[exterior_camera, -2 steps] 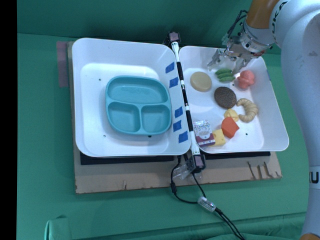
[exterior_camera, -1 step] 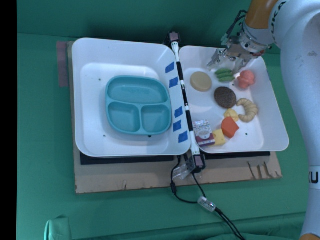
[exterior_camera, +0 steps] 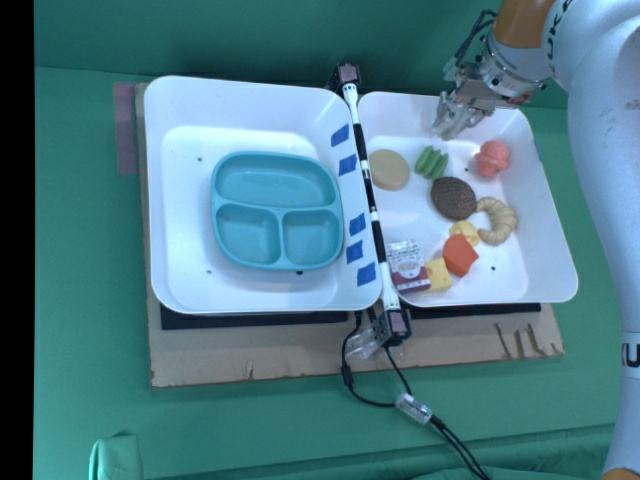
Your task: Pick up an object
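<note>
My gripper [exterior_camera: 447, 125] hangs over the far part of the right bin [exterior_camera: 545, 258], just above and behind the green bean pod [exterior_camera: 431, 161]. Nothing shows between its fingers. In that bin lie a tan round cookie [exterior_camera: 389, 169], a dark brown patty [exterior_camera: 453, 197], a pink-red toy [exterior_camera: 491, 157], a curled croissant [exterior_camera: 497, 219], an orange block [exterior_camera: 460, 255], a yellow piece [exterior_camera: 438, 272] and a small red-and-white carton [exterior_camera: 407, 265].
The left bin [exterior_camera: 180, 118] holds a teal divided plate [exterior_camera: 276, 210]. A black-and-white bar [exterior_camera: 366, 193] with blue tape tabs runs between the bins. Cables [exterior_camera: 400, 393] trail off the cardboard base at the front.
</note>
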Tool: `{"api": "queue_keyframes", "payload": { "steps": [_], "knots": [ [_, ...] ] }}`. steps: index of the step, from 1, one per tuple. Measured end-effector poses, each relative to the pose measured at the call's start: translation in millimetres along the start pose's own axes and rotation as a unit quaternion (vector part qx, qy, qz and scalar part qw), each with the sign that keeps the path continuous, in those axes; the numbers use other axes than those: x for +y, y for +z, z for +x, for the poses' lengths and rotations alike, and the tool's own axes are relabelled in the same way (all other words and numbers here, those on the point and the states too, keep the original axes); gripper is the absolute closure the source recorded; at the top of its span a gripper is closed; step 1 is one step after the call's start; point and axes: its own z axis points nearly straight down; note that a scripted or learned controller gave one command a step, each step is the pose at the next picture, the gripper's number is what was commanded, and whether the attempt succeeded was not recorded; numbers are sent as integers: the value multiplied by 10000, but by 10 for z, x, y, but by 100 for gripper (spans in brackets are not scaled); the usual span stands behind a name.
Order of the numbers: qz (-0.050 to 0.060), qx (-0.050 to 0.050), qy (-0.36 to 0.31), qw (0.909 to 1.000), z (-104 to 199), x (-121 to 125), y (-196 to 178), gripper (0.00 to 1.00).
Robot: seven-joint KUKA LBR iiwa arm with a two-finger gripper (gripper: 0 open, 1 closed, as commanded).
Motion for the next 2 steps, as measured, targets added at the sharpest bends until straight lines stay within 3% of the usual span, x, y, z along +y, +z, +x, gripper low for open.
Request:
{"api": "queue_keyframes", "payload": {
  "steps": [1, 2],
  "knots": [
    [3, -19, 2, 10000, -17, -2, -2, 0],
    [24, 13, -51, 10000, -112, -4, 121, 0]
  ]
}}
